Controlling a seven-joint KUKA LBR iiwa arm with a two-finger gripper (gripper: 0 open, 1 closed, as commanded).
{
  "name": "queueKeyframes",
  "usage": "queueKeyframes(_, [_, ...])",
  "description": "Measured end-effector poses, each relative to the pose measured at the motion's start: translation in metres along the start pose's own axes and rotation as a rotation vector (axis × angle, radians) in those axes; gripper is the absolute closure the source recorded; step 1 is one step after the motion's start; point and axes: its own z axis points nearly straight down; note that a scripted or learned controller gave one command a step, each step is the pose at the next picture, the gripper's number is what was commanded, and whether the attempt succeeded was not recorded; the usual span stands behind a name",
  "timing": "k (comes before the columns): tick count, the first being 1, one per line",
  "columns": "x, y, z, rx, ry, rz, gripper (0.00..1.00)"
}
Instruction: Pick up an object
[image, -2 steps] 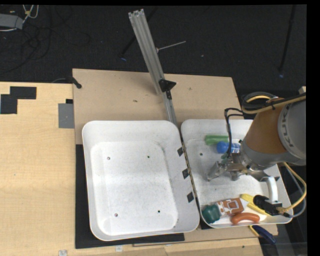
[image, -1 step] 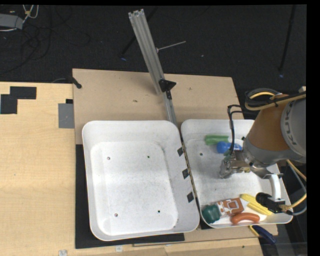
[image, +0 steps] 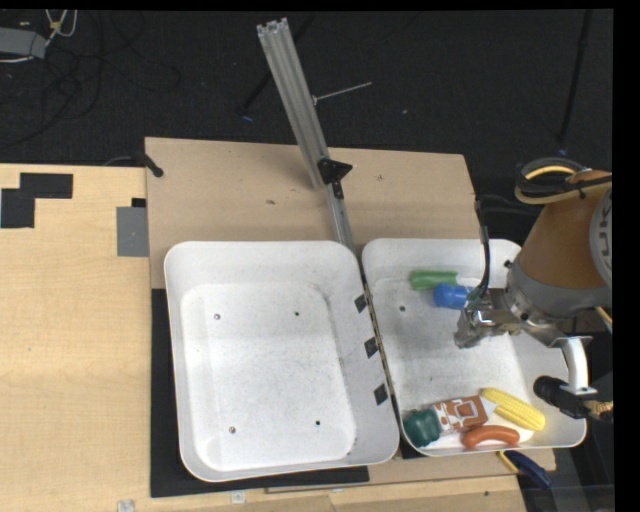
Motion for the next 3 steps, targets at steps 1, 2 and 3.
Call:
queueKeyframes(1, [-0.006, -0.001, -0.044, -0.001, 0.0, -0.002, 1.0])
queueKeyframes(2, [-0.007, 0.0, -0.083, -0.001, 0.0, -0.008, 1.0])
queueKeyframes(3, [0.044, 0.014, -0.091, 0.002, 0.003, -0.012, 1.0])
